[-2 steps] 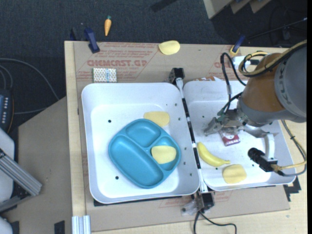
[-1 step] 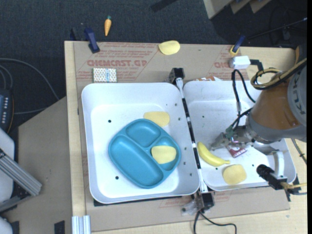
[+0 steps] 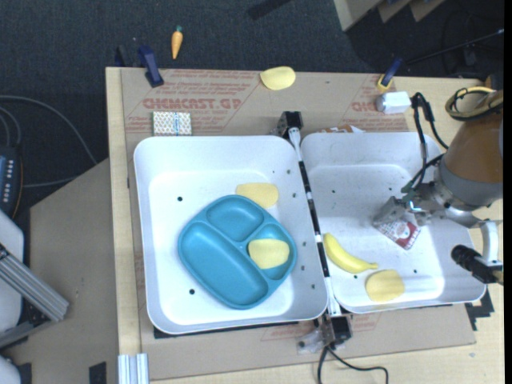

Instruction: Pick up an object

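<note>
Pincer [image 3: 398,213] down in the right bin [image 3: 360,154], on or just above a small red-and-white packet [image 3: 402,232]; open or closed cannot be told, nor whether the packet is gripped. Reaches in from the right on a grey arm [image 3: 468,186] with an orange band [image 3: 478,146]. Packet crumpled, shiny, lying near the middle of the bin floor, partly covered by the pincer. Just to its lower left, a yellow banana [image 3: 347,257], curved, near the bin's left wall. Beside the banana's right end, a yellow lump [image 3: 385,286], close to the front wall. Nothing touching the packet except perhaps the pincer. Across in the left bin [image 3: 160,174], a blue tray [image 3: 216,258] with a yellow piece [image 3: 269,253] in one compartment and another yellow piece [image 3: 258,194] just behind the tray. Out on the bench [image 3: 208,94], a yellow disc [image 3: 278,78], a patterned square [image 3: 172,122], a blue clip [image 3: 150,65].
</note>
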Available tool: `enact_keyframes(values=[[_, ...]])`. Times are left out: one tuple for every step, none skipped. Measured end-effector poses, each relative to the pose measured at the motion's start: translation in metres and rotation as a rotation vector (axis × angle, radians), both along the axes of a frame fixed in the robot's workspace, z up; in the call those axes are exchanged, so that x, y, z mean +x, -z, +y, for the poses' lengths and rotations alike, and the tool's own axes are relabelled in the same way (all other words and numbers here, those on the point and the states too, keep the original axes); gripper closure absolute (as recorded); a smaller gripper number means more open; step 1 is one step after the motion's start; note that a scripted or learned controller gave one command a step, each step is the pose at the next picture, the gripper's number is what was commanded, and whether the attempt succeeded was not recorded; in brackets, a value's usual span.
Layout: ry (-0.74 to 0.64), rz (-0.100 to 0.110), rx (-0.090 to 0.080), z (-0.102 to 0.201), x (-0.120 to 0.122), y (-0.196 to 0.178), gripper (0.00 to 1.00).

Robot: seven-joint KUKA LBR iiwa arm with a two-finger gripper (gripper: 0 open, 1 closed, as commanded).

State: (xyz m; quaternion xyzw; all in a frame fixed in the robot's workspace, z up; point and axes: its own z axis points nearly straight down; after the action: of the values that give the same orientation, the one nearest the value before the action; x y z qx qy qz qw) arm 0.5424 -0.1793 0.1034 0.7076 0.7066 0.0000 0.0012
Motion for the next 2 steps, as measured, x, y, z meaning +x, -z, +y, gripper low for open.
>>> enact_keyframes(values=[[-0.003, -0.012, -0.002, -0.009, -0.015, 0.014, 0.0], [-0.003, -0.013, -0.003, 0.06, 0.014, 0.014, 0.0]])
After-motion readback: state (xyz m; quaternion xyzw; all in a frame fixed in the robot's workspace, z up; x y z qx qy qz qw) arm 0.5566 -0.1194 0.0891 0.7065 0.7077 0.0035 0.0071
